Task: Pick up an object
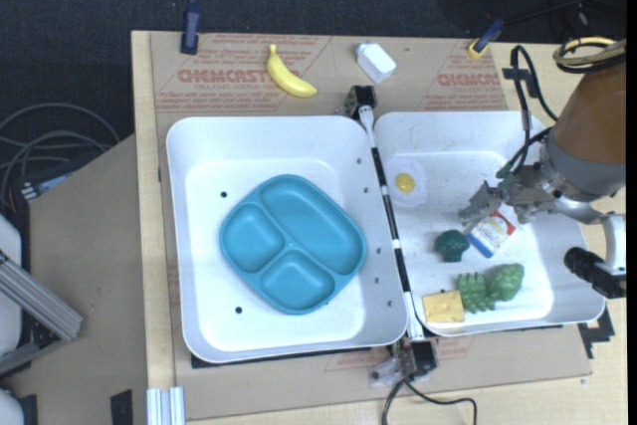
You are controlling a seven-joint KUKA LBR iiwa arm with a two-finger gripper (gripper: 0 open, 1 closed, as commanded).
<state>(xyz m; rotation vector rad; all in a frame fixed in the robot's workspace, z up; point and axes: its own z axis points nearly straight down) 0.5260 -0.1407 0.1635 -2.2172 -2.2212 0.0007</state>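
Grey gripper low in the right bin, over a small white packet.
Jaw opening cannot be told. At its seven o'clock, the crowding teal lump could deflect a grasp.

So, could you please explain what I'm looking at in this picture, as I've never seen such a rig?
One camera looks down at a slant on a bench bearing two white bins. The grey and orange machine at the right is a robot arm; its gripper hangs over the right bin, just above a small white packet. I can't tell whether it holds anything. That bin also has a yellow disc, teal lump, green toy and yellow block. The left bin holds a blue tray. A banana lies outside.
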